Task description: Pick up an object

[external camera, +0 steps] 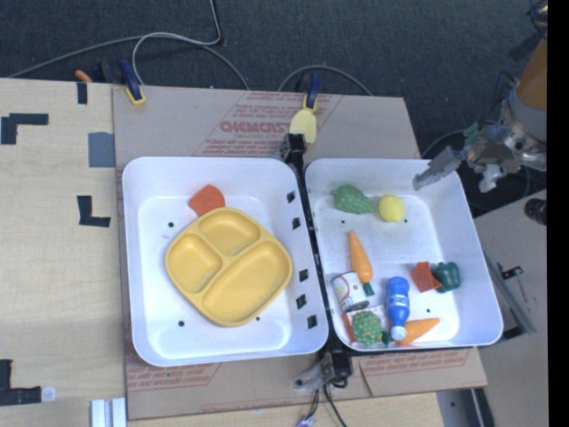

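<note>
My gripper [462, 173] hangs over the far right corner of the right bin [471, 238], fingers spread open with nothing between them. Below it in that bin lie a yellow ball [390, 208] and a green vegetable [352, 200] at the back. A carrot [359, 256] lies in the middle and a red and green pepper [436, 276] at the right. A blue bottle [396, 302], a small can [349, 292], a green knobbly piece [366, 327] and an orange piece [420, 329] crowd the front.
The left bin [147, 238] holds a yellow divided plate [229, 265] and an orange block [206, 199] behind it. A yellow clamp [303, 124] sits at the far end of the wall between the bins. Cables run across the back of the bench.
</note>
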`<control>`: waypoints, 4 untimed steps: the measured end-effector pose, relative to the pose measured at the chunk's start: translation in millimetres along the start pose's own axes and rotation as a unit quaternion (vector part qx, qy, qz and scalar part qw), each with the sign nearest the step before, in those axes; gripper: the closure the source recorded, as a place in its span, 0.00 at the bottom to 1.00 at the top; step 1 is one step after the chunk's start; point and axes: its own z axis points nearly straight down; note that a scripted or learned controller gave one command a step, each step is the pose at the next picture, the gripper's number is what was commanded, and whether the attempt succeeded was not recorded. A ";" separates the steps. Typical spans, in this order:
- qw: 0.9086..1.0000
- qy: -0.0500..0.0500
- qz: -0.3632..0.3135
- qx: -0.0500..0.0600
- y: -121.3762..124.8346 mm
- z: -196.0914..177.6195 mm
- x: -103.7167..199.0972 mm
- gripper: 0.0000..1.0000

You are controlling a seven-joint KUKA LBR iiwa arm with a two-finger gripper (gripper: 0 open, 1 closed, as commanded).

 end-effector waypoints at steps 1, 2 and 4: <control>1.000 0.001 -0.001 0.001 25.6 89.9 82.9 0.00; 1.000 0.000 0.001 0.000 -24.8 180.1 106.2 0.00; 1.000 0.001 -0.001 -0.001 26.4 80.6 174.1 1.00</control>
